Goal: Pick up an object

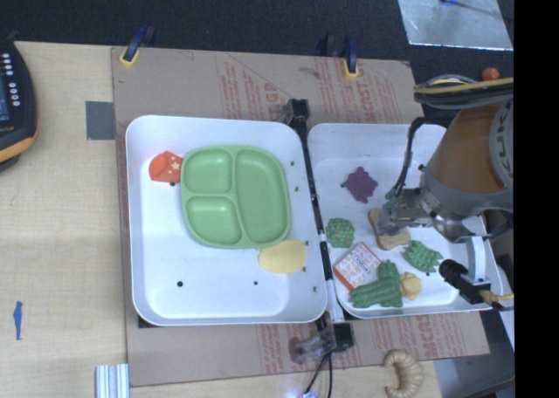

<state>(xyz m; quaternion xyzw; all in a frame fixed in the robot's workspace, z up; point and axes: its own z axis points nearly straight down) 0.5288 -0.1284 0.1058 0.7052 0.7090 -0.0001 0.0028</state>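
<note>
From my remote seat I see the gripper low in the right bin, right over a small tan piece lying on the bin floor; whether it is gripped I cannot tell. Just left of that piece sits a bumpy green ball, and above it a purple toy lies flat. Nearer the front wall I make out a square packet with a red and white pattern; its print is too small to read. Touching the packet's right edge is a spiky green toy, with a small yellow piece beside it and a green leafy toy just above that.

The left bin carries a green divided plate with three compartments. A red piece with a yellow star touches the plate's left edge, and a pale yellow lump lies against its lower right corner.

Both bins rest on a brown cardboard sheet bearing faint red printed lettering I cannot read, clamped to the bench. A black handheld controller lies at the bench's left edge.
</note>
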